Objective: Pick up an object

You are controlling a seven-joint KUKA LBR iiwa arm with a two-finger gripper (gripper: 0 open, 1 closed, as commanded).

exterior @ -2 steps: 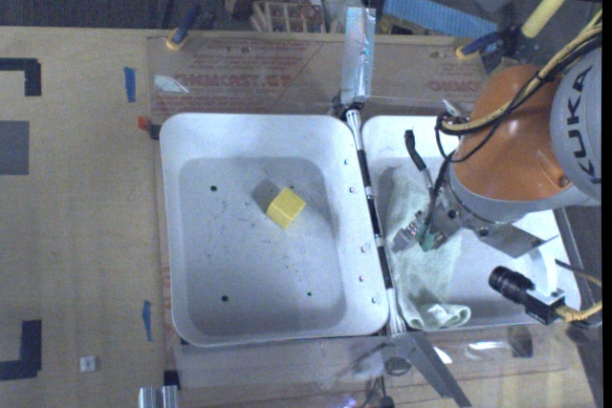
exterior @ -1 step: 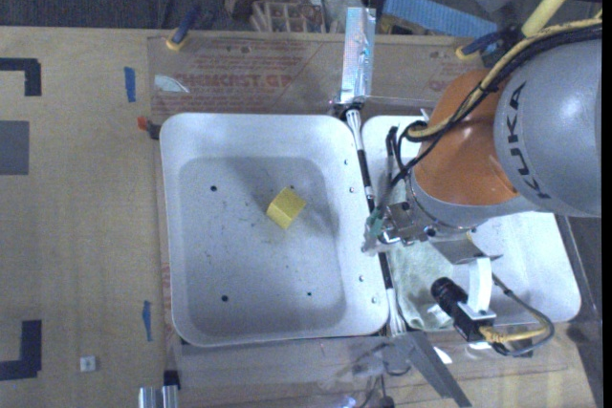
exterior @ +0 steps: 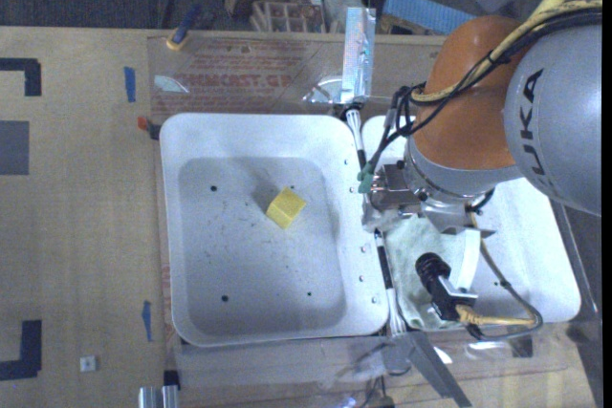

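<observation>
fingers: cannot tell whether spread or closed, tucked out of sight beneath the grey wrist point(exterior: 454, 175). wrist hanging over the left part of the right bin point(exterior: 555, 291), just beside the rim shared with its neighbour. yellow block point(exterior: 285, 207) lying near the middle of the left bin point(exterior: 177, 167), well apart from the wrist. both bins side by side on the pale counter point(exterior: 76, 205).

Left-hand bin point(exterior: 239, 287) open all round lone yellow block point(exterior: 285, 207), arm point(exterior: 478, 129) crowding right-hand bin point(exterior: 547, 293) from above
</observation>
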